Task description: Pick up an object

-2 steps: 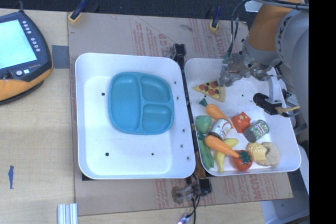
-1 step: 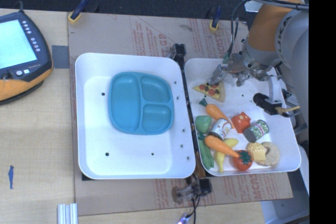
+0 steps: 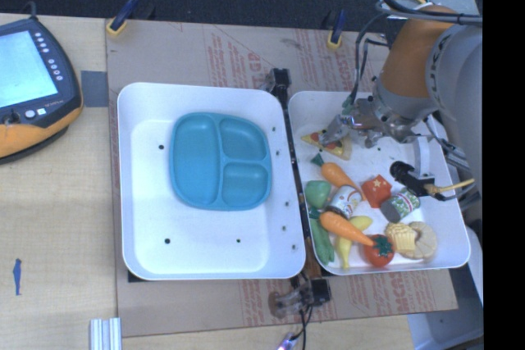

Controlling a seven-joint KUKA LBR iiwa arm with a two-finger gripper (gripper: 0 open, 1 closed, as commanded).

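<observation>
At the near edge of the tabletop, a black clamp is sitting at the foot of the gap between the two bins. Going from the left, the left bin is carrying a blue divided plate, and the right bin is holding the toy food: a green pepper, a small bottle, two carrots, one higher and one lower, a red block, a tomato, a corn piece and a small can.

The end effector is hanging low over the far part of the right bin, just beside a pizza slice. I cannot tell how wide it is standing, and nothing is visibly between its tips.

For a good pick, I think the pizza slice or the higher carrot is the better target, because they are lying apart from the crowded heap at the near side. The descent should be straight down, centred on the object, and closing only when the tips are at both sides of it.

The arm is reaching in from the right, with its orange band over the far right corner and the wrist bending downward and to the left.
</observation>
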